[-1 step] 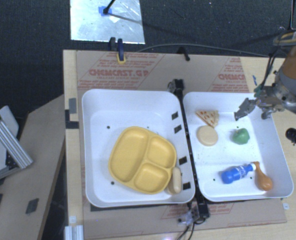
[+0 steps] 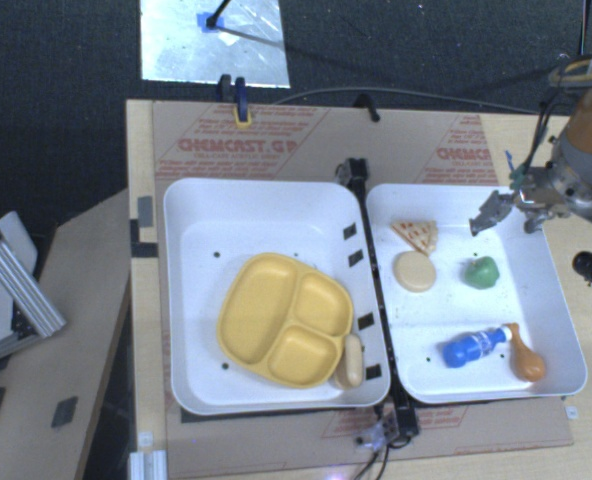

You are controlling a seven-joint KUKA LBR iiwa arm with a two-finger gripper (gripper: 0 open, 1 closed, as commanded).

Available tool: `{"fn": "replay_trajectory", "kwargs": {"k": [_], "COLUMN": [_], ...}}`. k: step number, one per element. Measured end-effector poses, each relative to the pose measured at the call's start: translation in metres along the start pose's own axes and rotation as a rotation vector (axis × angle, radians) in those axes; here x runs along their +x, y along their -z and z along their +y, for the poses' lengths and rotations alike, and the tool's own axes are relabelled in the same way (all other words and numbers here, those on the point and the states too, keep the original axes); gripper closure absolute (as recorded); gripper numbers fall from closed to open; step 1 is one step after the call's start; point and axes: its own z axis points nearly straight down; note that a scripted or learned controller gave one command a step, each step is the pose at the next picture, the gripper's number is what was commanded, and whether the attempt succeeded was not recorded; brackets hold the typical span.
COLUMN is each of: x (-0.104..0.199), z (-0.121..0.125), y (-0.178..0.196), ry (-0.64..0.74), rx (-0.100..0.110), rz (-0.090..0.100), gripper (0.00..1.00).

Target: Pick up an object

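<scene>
- Two shallow white bins sit side by side on a pale wooden surface [image 2: 96, 268], over a sheet of printed brown cardboard [image 2: 266, 138].
- The left bin [image 2: 201, 218] has smooth, glossy walls with rounded corners. A yellow plastic tray [image 2: 286, 318] with three compartments lies tilted in its near half.
- A small beige oblong piece [image 2: 351, 360] touches the tray's near right corner, close to the bin's right wall. The far half of this bin's floor is bare, leaving open room there.
- The right bin [image 2: 566, 338] holds five small things, spread out with bare white floor between them.
- A tan, ridged waffle wedge [image 2: 416, 234] lies toward the far left, and a round pale cookie [image 2: 414, 271] sits just near of it, almost touching.
- A green, rounded pepper-shaped toy [image 2: 482, 272] sits in the middle, well apart from the walls.
- A blue bottle [image 2: 472, 347] lies on its side near the front, its cap end just beside an orange drumstick-shaped toy [image 2: 524, 358] close to the near right wall.
- The grey arm reaches in from the right, and its end effector [image 2: 511, 213] hovers over the far right part of the right bin, beyond the green toy.
- Its two dark fingers look spread apart, with nothing between them.
</scene>
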Motion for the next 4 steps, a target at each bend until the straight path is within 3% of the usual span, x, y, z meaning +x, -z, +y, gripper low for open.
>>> {"fn": "replay_trajectory", "kwargs": {"k": [2,3,4], "x": [0.010,0.010,0.010], "z": [0.005,0.009,0.010], "y": [-0.109,-0.144,-0.131], "ry": [-0.001,-0.002,-0.001], "rx": [0.004,-0.010,-0.013], "rz": [0.001,-0.001,-0.002], "gripper": [0.00,0.00,1.00]}}
